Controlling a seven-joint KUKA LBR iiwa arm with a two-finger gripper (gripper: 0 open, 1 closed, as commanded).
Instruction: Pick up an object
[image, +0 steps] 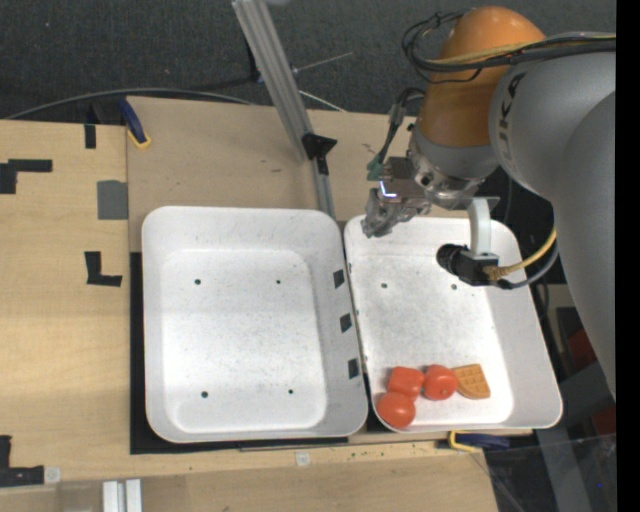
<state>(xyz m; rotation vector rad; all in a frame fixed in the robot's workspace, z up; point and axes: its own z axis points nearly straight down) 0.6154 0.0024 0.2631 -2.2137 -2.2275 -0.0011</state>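
Your worktop (220, 150) is pale wood with black tape marks along its left edge; dark floor lies beyond its far edge. Two white bins sit side by side. Left bin (240, 320). Right bin (440, 310): three tomatoes (415, 390) and a cracker (472, 381) cluster at its near edge. The hand (380, 222) hovers over its far-left corner; you cannot tell its grip state.
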